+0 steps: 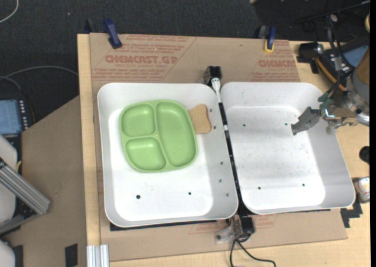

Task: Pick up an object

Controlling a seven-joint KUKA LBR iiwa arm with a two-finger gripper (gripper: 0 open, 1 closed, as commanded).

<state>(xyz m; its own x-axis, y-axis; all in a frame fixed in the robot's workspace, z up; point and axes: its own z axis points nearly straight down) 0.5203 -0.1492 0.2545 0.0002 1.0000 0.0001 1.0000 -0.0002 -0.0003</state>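
Where cardboard (141,54) reads CHEMCAST, end effector (306,120) over right bin (282,201), finger state unclear

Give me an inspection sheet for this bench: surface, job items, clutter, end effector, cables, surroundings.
Surface: brown board bearing left bin and right bin.
Job items: green divided plate in left bin; tan slice touching its right rim.
Clutter: nothing seen in the bins.
End effector: over right bin's upper right, nothing seen in it.
Cables: black lead at front edge.
Surroundings: blue clamps on board's far edge, dark floor.
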